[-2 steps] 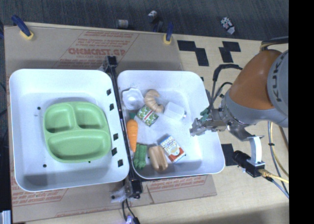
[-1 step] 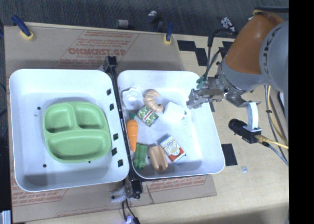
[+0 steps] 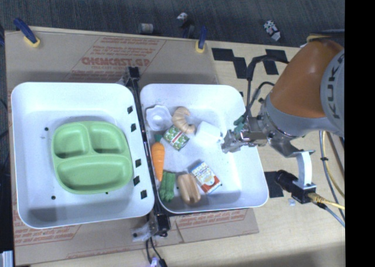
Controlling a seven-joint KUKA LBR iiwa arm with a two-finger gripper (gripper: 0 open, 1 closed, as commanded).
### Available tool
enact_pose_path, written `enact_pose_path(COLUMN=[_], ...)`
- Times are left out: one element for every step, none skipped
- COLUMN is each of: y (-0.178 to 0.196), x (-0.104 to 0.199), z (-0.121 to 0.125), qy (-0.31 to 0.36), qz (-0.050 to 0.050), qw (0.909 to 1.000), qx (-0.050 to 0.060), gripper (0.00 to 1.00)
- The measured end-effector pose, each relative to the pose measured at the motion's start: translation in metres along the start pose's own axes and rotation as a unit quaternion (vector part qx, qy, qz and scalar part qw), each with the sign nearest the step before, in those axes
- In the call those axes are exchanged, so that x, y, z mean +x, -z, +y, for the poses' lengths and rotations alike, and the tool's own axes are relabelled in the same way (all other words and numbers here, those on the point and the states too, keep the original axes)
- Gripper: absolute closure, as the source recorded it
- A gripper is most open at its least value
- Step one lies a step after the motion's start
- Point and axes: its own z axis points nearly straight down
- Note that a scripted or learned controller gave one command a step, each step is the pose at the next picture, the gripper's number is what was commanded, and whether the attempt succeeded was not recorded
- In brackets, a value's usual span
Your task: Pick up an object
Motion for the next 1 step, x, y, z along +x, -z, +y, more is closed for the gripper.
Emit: enact_pose_path(y=[0.0104], x=[0.0001], z=[0.0013], qy=[0.003], qz=[-0.001], qw=[1.0000], qx=[-0.002], gripper=[1.00])
